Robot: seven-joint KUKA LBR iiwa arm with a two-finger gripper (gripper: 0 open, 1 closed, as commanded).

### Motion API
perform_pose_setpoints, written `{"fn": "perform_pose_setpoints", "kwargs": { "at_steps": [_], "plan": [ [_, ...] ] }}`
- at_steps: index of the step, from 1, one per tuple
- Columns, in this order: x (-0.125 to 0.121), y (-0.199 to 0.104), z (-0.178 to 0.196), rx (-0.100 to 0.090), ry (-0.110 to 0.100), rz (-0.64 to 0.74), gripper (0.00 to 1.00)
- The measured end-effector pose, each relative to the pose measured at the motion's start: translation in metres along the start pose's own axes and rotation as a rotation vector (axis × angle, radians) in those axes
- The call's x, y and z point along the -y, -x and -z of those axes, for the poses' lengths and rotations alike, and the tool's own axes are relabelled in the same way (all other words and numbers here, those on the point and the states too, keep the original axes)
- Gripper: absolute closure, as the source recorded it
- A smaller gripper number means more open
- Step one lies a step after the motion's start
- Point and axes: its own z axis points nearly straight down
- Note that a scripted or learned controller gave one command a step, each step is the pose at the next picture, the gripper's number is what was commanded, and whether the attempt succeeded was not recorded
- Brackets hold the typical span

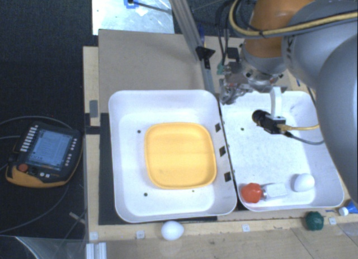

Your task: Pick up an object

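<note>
My gripper [228, 93] hangs below the orange-banded wrist, over the far left corner of the right bin [330, 193], close to the wall between the two bins. At that bin's near edge lie a red ball [251, 192], a small clear piece [274, 190] and a white ball [303, 183], all well in front of the gripper. A square yellow plate [180, 154] lies flat in the middle of the left bin [126, 140].
A black part on a yellow cable [268, 122] hangs from the arm over the right bin. Outside the bins, a white egg-shaped object [172, 230] and a green ball [314, 220] rest on the bench's front edge. A teach pendant [43, 154] sits far left.
</note>
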Motion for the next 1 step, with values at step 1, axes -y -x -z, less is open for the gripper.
{"fn": "perform_pose_setpoints", "kwargs": {
  "at_steps": [1],
  "plan": [
    [-0.0256,-0.0504,-0.0091,0.0,0.0,0.0,1.0]
  ]
}}
